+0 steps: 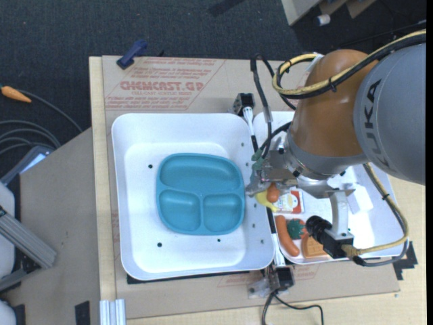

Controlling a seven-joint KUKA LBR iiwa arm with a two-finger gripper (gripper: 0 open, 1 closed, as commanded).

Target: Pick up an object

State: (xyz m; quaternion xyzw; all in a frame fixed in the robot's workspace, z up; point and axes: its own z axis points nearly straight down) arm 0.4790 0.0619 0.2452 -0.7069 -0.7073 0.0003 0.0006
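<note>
Toy food (292, 232) crowds the right bin's near-left corner, just nearward of the gripper (265, 181), whose opening I cannot tell.

the left bin (132, 181) looks like smooth white plastic with a soft sheen. the blue divided tray (200, 193) in it is plastic too, matt to slightly satin. the bench top (162, 87) at the far side looks like brown cardboard or paper-faced board, dull, with red print. the arm (379, 120) has a smooth grey painted shell and a glossy orange band (331, 107) catching light. the floor at the far left is dark, rough carpet-like cloth.
</note>
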